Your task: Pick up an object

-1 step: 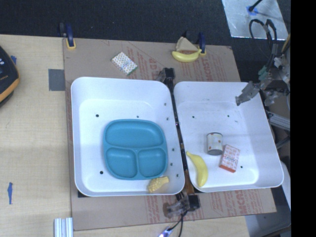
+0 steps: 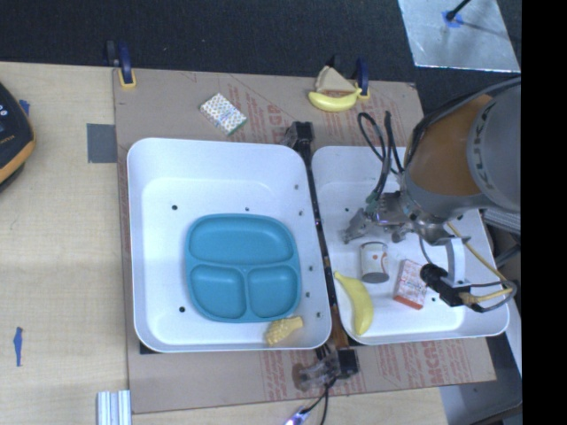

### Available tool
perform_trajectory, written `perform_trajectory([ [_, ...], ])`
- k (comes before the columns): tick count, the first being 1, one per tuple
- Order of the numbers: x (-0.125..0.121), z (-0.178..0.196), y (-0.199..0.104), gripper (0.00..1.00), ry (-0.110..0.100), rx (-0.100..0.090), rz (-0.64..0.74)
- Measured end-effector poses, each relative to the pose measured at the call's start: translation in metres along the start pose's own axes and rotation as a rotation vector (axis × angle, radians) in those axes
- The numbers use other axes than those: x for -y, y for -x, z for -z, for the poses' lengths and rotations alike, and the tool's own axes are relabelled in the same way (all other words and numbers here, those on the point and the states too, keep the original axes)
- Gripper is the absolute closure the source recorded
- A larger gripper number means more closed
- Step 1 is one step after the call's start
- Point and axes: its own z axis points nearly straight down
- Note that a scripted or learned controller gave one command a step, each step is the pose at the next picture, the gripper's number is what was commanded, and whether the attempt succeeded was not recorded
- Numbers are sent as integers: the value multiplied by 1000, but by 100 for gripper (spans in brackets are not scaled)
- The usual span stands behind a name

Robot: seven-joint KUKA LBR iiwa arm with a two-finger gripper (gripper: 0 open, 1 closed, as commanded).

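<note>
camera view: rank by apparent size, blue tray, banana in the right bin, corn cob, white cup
1. blue tray, largest by far
2. banana
3. corn cob and white cup: look about alike, so no ranking between them.

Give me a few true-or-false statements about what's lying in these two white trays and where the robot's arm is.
1. The blue divided plate lies in the left bin. True.
2. A yellow banana lies in the right bin. True.
3. The end effector is over the left bin. False: it is over the right bin, just above a small white cup.
4. Both bananas are inside bins. False: a second banana lies outside, on the cardboard beyond the bins.
5. A small red and white box lies in the right bin, beside the cup. True.
</note>
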Motion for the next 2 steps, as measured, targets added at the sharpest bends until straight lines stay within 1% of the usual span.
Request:
perform_trajectory([
  [1, 59, -13, 13, 0, 2, 0, -1],
  [2, 5, -12, 45, 0, 4, 0, -2],
])
